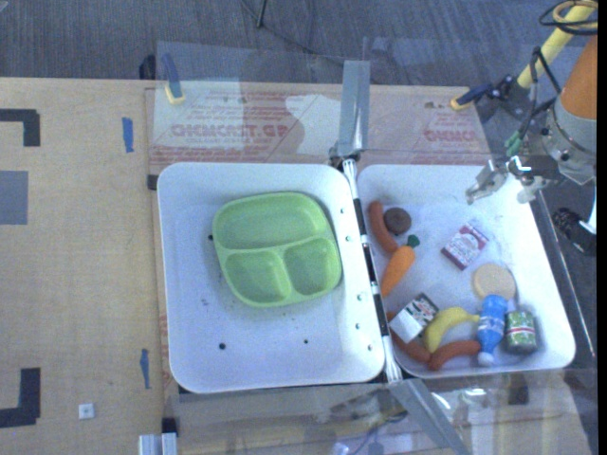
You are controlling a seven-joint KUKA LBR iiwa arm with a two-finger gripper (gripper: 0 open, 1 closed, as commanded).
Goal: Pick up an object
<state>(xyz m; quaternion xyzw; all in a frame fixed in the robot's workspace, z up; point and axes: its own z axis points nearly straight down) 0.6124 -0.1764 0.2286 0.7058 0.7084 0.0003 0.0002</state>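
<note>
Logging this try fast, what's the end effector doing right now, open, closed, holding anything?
End effector: open, fingers spread, nothing between them, above the top right corner of the right bin.

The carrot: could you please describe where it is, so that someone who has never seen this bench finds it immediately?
Look at the right bin, the one crowded with toy food. Along its left wall, near the divider between the bins, the carrot lies slanted just below a reddish sausage and a dark round piece. It is the only bright orange, tapered item, with a small green top.
</note>
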